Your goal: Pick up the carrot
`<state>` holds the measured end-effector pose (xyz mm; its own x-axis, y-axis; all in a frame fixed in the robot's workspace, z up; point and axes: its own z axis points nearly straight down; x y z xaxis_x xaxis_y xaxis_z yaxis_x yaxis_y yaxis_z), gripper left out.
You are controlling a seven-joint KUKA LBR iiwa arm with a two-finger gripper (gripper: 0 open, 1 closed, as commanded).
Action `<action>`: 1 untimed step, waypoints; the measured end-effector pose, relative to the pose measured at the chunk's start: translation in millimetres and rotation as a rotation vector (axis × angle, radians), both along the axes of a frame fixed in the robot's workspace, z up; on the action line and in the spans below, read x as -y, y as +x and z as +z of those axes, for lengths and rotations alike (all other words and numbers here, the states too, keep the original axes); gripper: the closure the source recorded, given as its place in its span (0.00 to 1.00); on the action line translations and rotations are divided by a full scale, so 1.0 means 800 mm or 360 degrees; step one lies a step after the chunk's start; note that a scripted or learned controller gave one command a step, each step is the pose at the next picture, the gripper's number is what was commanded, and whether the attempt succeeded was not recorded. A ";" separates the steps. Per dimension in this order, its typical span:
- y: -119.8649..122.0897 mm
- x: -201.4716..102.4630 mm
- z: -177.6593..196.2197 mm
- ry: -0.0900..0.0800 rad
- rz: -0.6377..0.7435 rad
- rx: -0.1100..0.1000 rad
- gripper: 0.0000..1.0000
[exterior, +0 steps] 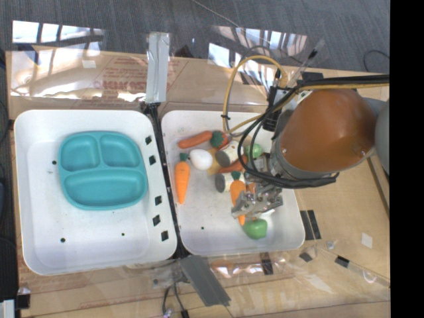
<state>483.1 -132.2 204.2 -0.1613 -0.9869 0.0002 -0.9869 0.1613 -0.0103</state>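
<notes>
Two white bins sit side by side on the tabletop (344, 244). The left bin (40, 244) holds one teal divided plate (103, 169) with three compartments.

The right bin (205, 234) holds the rest. Taking the white egg (201, 158) as the landmark: one carrot (182, 181) lies just below and left of it, lying free, green end toward the egg. A second carrot (196, 140) lies just above the egg. Right of the egg there are dark grey pieces (223, 158) and more orange pieces (237, 191), too crowded under the arm to count surely. One green piece (256, 228) lies well below and right of the egg.

The end effector (255, 204) sits right of the egg, above that green piece, amid orange pieces; whether it is clenched or released cannot be told.
</notes>
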 end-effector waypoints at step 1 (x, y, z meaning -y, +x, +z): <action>0.001 -0.003 0.009 0.0007 0.0009 -0.0002 1.00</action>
<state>483.9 -129.8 211.1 -0.1559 -0.9878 -0.0041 -0.9877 0.1559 -0.0080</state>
